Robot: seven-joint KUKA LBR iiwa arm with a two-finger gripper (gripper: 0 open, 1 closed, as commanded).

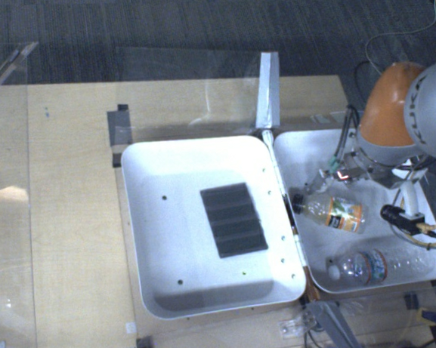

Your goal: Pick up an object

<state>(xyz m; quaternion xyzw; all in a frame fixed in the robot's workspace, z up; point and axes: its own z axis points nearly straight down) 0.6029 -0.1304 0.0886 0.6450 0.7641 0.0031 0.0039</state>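
Observation:
In the right bin a small bottle with a yellow-orange label and a dark cap lies on its side near the left wall. A clear plastic water bottle lies along that bin's front wall. My gripper hangs low over the right bin, just above and behind the small bottle, under the orange band of the arm. I see nothing held in it. A black ribbed rectangular pad lies flat in the middle of the left bin.
A metal divider post stands at the back between the two bins. The wooden bench stretches out to the left. Cables hang at the right behind the arm.

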